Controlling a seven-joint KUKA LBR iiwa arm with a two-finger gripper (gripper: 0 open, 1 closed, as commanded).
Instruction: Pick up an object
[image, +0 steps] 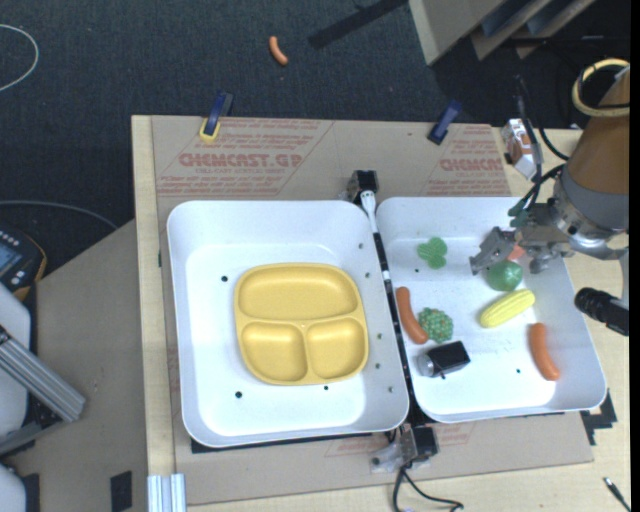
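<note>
My gripper (512, 262) hangs low over the back right part of the right bin (480, 400), and its fingers stand open. A small round green object (507, 277) lies right under it, partly hidden, between the fingertips but not clamped. A yellow corn cob (506, 307) lies just in front of it. Further left are a green pepper-like piece (432, 250), a broccoli floret (435, 323), an orange sausage (408, 313) by the left wall and a black block (445, 357). Another orange sausage (544, 350) lies at the right.
The left bin (200, 300) holds a yellow three-compartment tray (300, 322). A black divider clip (364, 186) sits between the bins at the back. A black part (605, 307) sticks in over the right bin's right rim.
</note>
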